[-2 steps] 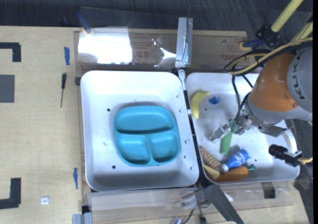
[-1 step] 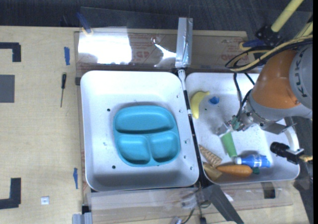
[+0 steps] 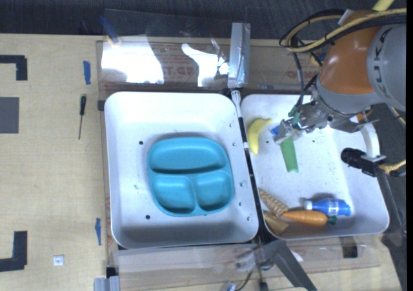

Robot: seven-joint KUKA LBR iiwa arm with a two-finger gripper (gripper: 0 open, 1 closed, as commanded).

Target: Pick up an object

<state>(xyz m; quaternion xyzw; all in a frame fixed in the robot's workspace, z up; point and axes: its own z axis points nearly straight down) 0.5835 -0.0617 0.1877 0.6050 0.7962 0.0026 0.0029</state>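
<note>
The tool (image 3: 288, 130) hangs in the right bin (image 3: 368, 219), its state unreadable; green stick (image 3: 291, 155) just below it, banana (image 3: 256, 133) to its left.

Pale wooden bench (image 3: 45, 186) with two white bins (image 3: 122, 122) side by side, screwdriver (image 3: 81, 114) at left.

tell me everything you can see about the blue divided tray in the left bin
The blue tray is a turquoise, plastic-looking dish with rounded corners and a smooth, slightly glossy surface. It has three compartments: one long section across the far side and two smaller ones side by side on the near side, separated by raised ridges. It lies flat, right side up, turned slightly askew, near the middle of the left bin, resting on the bin's white floor. Nothing sits in its compartments, and nothing else touches it.
</note>
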